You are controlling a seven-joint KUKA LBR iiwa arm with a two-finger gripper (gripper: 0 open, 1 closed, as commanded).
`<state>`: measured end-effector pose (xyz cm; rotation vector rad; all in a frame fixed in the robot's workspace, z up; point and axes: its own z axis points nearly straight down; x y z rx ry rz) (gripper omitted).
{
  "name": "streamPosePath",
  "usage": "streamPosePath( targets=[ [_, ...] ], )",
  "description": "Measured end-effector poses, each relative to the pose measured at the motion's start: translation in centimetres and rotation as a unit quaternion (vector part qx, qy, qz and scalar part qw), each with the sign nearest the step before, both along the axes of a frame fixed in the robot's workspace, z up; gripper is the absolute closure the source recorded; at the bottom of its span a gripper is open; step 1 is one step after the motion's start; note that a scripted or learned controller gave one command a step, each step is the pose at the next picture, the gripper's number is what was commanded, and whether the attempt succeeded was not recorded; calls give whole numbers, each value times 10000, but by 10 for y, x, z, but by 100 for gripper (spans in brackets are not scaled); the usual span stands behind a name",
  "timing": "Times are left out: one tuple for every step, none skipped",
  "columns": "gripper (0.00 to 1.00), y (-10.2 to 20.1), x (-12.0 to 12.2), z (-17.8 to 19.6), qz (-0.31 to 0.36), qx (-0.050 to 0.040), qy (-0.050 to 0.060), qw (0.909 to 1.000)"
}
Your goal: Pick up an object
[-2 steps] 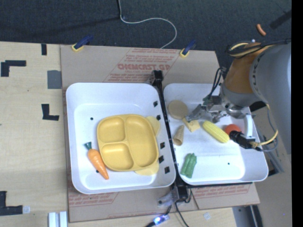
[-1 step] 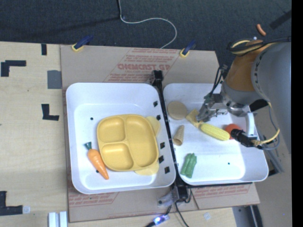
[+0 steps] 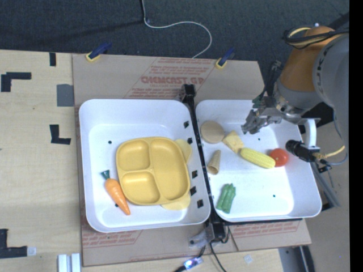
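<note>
Yellow plastic corn cob (image 3: 257,158) lies in the right white bin (image 3: 300,208), beside a red tomato (image 3: 279,157) and a tan bread piece (image 3: 232,141). Gripper (image 3: 253,123) hovers just above, nothing held; jaw state: cannot tell. Approach step; next, descend centred over one item.

Robotics lab test cell. Evidence: grey industrial arm with orange band (image 3: 317,67); two shallow white plastic bins (image 3: 91,152) side by side on printed cardboard sheet (image 3: 170,78) clamped to light wood counter (image 3: 34,152); plastic toy food; loose white cable (image 3: 187,24) on dark carpet floor (image 3: 68,16).
</note>
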<state>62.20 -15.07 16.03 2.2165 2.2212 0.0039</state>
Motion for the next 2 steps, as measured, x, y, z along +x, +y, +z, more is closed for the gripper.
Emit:
streamPosePath(
  targets=[
    [100,4,-3,56,-1,2,7,10000],
    [100,5,-3,64,-4,5,23,10000]
  ],
)
